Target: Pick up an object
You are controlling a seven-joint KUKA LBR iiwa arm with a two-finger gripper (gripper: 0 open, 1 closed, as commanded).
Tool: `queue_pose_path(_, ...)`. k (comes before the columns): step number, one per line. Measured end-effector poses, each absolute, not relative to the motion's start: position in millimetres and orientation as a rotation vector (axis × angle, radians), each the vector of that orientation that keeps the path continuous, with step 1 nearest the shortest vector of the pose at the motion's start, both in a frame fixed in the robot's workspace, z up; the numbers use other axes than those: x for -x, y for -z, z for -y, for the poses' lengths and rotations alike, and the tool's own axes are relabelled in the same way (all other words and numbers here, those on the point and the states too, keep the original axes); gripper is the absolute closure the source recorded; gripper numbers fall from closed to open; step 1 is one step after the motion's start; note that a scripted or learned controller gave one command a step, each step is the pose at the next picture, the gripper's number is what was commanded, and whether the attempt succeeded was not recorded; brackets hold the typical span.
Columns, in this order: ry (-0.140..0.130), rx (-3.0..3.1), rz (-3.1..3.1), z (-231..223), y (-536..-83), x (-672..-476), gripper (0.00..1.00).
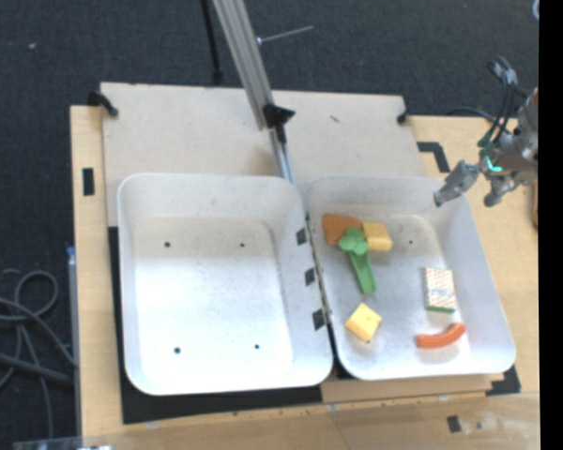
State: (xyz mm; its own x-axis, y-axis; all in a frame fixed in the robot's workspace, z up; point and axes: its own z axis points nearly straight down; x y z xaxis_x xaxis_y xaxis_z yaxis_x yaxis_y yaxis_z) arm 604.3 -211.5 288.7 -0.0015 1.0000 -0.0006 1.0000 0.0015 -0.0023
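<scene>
Overhead slanted view of a pale wooden surface (375, 120) bearing two shallow white plastic bins side by side. The left white bin (131, 251) holds nothing that can be made out; the right white bin (488, 326) holds the candidate objects. Near its upper left lie an orange-brown rounded block (338, 225), a small yellow rectangular block (378, 238) just beside it, and a green long-handled plastic piece (360, 262) whose head touches both. Lower, standing apart, is a yellow cheese-like wedge (363, 322); to the right are a small pale printed carton with a green edge (439, 289) and, near it, a curved orange-red sausage-shaped piece (440, 337). The two-finger gripper (477, 186) hovers above the bin's upper right corner, well apart from every object; its jaws appear spread and released, with nothing between them, though the view is small and cluttered there. All the pieces look like light toy items, probably stiff and somewhat smooth, so slipping rather than weight is the likely difficulty. The yellow wedge and the printed carton are the better choices, being isolated: take the carton across its narrow width, or the wedge across its flat opposing faces. The green piece is best gripped across its handle, clear of its neighbours.
</scene>
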Motion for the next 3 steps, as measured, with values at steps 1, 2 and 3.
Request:
queue_pose_path(1,-0.002,2.220,2.228,211.8,-291.4,-604.9,0.00)
queue_pose_path(2,-0.006,2.217,2.222,207.9,-229.8,-607.6,0.00)
queue_pose_path(3,-0.004,2.214,2.227,200.7,-181.1,-611.8,0.00)
